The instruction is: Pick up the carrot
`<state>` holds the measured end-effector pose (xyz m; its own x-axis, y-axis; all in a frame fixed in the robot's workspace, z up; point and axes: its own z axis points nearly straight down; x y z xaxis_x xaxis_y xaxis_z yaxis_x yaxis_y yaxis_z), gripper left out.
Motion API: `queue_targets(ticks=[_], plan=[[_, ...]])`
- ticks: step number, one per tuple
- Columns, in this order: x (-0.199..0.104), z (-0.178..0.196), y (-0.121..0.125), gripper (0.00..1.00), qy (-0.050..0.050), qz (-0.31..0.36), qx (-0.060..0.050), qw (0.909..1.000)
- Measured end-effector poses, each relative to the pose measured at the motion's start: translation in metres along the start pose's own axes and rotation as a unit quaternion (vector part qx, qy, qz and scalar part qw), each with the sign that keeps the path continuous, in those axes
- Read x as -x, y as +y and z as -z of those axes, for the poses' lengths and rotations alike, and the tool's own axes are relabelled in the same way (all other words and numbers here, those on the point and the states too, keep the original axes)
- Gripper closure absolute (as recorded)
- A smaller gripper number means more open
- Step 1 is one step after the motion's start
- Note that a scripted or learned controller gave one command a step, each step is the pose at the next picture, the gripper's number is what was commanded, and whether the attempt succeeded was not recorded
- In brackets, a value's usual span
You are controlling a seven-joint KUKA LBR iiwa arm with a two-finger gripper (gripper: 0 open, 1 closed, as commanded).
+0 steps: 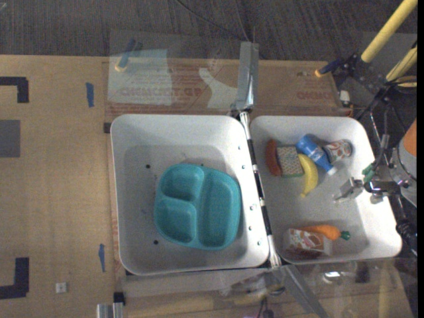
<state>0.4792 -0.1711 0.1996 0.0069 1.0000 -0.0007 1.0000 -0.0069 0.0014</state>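
Note:
The orange carrot (326, 231) with a green tip lies near the front of the right bin (387, 244), resting against a small red and white carton (305, 242). My gripper (361, 189) hovers over the right side of that bin, behind the carrot and to its right, apart from it. Nothing shows in its grasp.
At the back of the right bin lie a yellow banana (309, 175), a toy sandwich (282, 159), a blue bottle (313, 151) and a small printed cup (338, 151). The left bin (132, 144) holds a teal divided plate (197, 206). Yellow poles and cables stand at the far right.

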Motion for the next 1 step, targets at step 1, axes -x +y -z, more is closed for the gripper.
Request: queue_targets(ticks=[1], plan=[[-0.0044,-0.0927,0.0009,0.0,0.0,0.148,0.001,0.989]])
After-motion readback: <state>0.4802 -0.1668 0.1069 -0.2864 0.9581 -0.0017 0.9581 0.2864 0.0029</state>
